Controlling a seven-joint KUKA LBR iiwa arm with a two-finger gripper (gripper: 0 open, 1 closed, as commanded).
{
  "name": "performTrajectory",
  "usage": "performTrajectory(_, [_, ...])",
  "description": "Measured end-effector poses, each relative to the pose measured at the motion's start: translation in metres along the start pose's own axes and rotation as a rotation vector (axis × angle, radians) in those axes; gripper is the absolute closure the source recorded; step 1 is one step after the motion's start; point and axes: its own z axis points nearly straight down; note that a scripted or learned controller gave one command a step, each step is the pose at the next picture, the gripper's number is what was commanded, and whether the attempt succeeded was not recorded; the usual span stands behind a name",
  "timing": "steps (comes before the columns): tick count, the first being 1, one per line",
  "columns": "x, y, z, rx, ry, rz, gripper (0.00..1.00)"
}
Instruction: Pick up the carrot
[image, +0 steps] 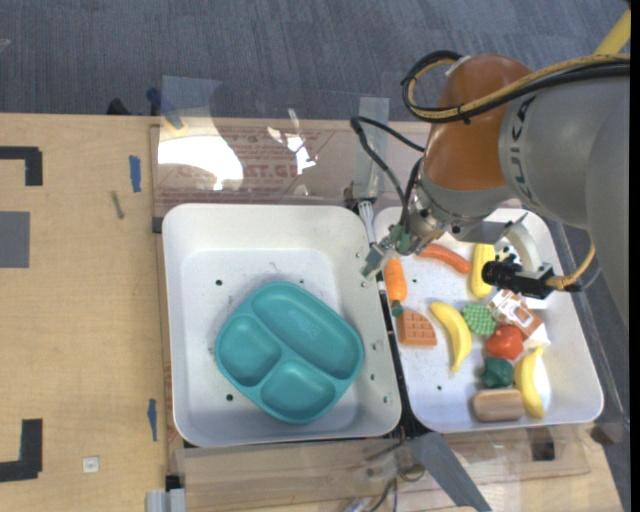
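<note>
The carrot (396, 281) is a short orange piece standing nearly upright at the left edge of the right bin (580, 400), beside the wall shared by the two bins. My gripper (392, 250) is directly above it, and its teal-tipped fingers (374, 260) close on the carrot's top end. The grey arm with its orange band reaches in from the upper right and hides the back part of the right bin.
A teal divided plate (290, 350) lies in the left bin (190, 240). The right bin holds an orange waffle piece (417, 328), a banana (455, 335), an orange pepper (446, 258), a tomato (505, 343), a bread roll (497, 405) and several other toy foods.
</note>
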Motion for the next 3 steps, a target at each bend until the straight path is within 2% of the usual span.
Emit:
performTrajectory(1, [0.039,0.050,-0.002,-0.005,-0.004,-0.185,1.00])
performTrajectory(2, [0.019,0.060,-0.084,-0.012,-0.009,-0.166,1.00])
performTrajectory(3, [-0.009,0.004,-0.053,0.001,-0.002,-0.163,1.00])
